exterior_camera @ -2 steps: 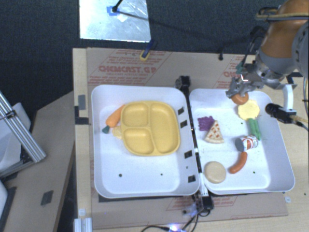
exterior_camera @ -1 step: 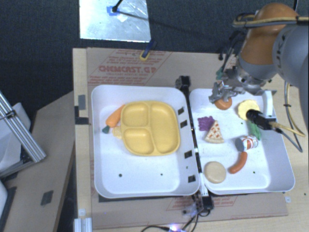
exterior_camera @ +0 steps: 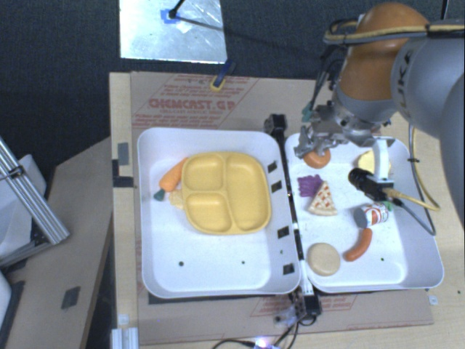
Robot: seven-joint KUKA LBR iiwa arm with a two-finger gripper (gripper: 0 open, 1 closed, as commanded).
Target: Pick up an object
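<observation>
Bench: brown cardboard sheet with red print, on dark blue flooring; a shiny metal sheet lies on the floor at the far side.
Bins: left bin and right bin, both white and shallow, touching along the middle.
Left bin contents: yellow divided plate, three compartments, roughly central; toy carrot touching the plate's left edge, tilted.
Arm: grey arm with an orange band comes in from the far right and reaches down over the right bin's far-left corner.
Gripper: gripper sits low, directly over the orange round item; cannot tell whether it is parted or closed, nor whether anything is gripped.
Task object: orange round item in the far-left corner of the right bin, partly covered by the gripper.
Right bin, left side: purple piece just near of the orange item; pizza slice touching the purple piece; beige round bun in the near-left corner.
Right bin, middle and right: pale yellow piece on the far side; small red-and-white can lying on its side; sausage just near of the can, right of the bun.
</observation>
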